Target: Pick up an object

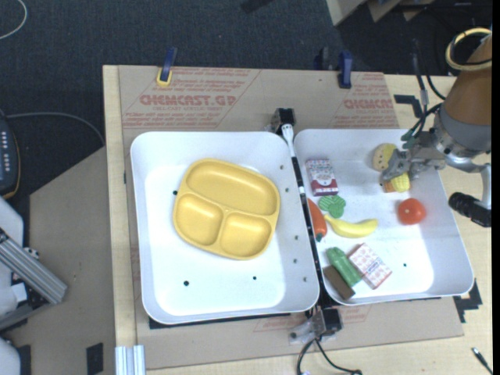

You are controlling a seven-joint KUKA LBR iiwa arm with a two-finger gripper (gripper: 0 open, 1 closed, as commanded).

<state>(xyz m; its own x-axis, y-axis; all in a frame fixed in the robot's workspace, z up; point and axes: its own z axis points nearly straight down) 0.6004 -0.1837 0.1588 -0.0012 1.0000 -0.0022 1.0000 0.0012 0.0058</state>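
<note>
Camera view finds the claw (pixel 400 172) low in the right bin (pixel 437 283), near the tabletop's far right corner, right over a small yellow-orange toy (pixel 397 183). Whether it is clenched or released, I cannot tell. To grip well, it should straddle that toy squarely, clear of the yellow round piece (pixel 382 156) beside it and the tomato (pixel 411 210) nearby, then lift straight.

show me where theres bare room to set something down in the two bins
Left bin: a bare strip runs below and left of the yellow plate. Right bin: bare floor between the tomato and the near rim. Crowded along its left side, from the red-and-white packet past the banana to the checked box, and around the claw.
</note>
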